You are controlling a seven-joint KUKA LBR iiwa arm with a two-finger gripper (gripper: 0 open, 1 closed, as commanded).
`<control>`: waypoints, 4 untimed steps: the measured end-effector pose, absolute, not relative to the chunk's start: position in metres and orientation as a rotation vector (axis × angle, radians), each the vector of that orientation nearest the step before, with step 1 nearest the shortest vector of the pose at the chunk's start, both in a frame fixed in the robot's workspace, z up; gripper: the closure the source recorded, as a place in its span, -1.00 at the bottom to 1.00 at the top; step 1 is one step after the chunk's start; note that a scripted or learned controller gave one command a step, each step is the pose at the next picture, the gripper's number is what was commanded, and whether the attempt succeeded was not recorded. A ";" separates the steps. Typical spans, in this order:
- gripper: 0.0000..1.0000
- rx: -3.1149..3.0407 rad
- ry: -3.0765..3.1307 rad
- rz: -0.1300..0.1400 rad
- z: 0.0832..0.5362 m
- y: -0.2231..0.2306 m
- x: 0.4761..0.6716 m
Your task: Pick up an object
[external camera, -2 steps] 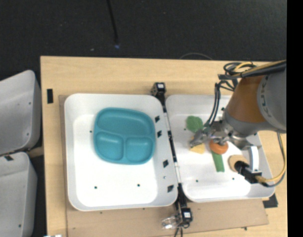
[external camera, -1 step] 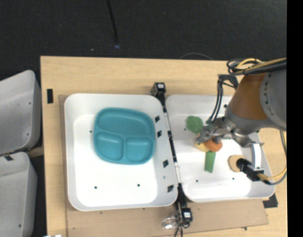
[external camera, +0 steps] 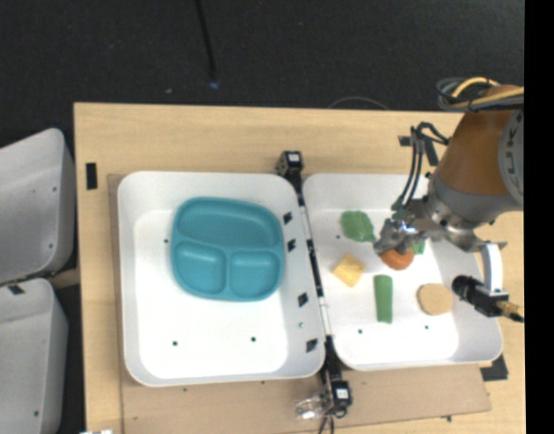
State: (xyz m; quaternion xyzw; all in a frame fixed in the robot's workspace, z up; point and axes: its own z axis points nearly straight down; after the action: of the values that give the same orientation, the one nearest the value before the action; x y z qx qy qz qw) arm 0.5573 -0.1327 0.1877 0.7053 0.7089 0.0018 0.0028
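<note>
My gripper (external camera: pixel 396 239) is low in the right bin (external camera: pixel 349 342), directly over a small orange object (external camera: pixel 399 259) that it partly hides. A green lump (external camera: pixel 356 225) lies just left of the gripper. A yellow block (external camera: pixel 349 271) sits below that, a green stick (external camera: pixel 383 297) lies upright in the picture beside it, and a tan round piece (external camera: pixel 433 298) rests to the right. The orange object touches the gripper's tip, but the grip itself is hidden.
The left bin (external camera: pixel 150 351) holds a teal divided plate (external camera: pixel 228 249). A ridge with black clips (external camera: pixel 305 242) separates the two bins. The arm's grey and orange wrist (external camera: pixel 480 165) hangs over the right bin's far right side, with cables above it.
</note>
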 end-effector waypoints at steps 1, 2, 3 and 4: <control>1.00 2.212 2.220 0.007 0.251 -0.128 0.561; 1.00 2.213 2.222 0.006 0.302 -0.129 0.562; 1.00 2.215 2.227 -0.001 0.282 -0.079 0.584; 1.00 2.213 2.226 0.002 0.270 -0.034 0.611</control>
State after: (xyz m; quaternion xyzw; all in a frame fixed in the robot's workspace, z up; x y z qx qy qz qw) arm 0.6109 -0.0340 0.2698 0.7050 0.7092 0.0006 0.0011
